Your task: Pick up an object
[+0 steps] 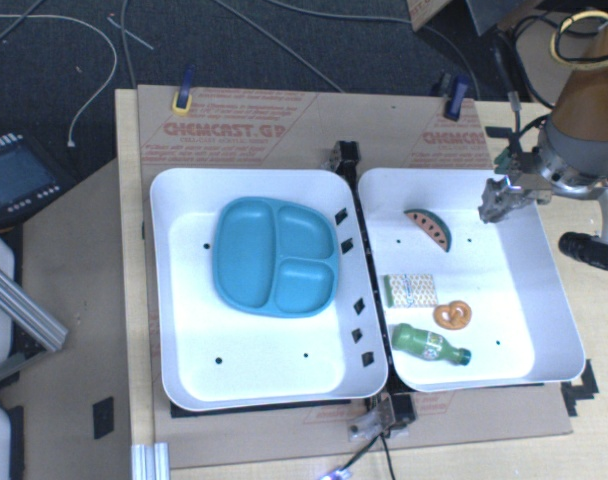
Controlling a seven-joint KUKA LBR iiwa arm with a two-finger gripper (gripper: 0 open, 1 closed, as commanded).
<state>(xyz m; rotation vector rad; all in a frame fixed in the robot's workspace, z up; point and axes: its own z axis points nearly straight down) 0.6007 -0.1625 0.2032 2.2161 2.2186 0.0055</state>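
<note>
The right bin (544,298) holds a watermelon slice (429,228), a small patterned packet (412,289), an orange pretzel (452,314) and a green bottle (430,344) lying on its side. My gripper (496,206) hangs at the bin's upper right edge, to the right of the watermelon slice and apart from it. Nothing shows between its fingers.
The left bin (184,298) holds a blue divided plate (277,256). Black clips (360,308) run along the divider between the bins. Blue clamps (184,98) hold the cardboard sheet under the bins. Cables lie on the floor at the back.
</note>
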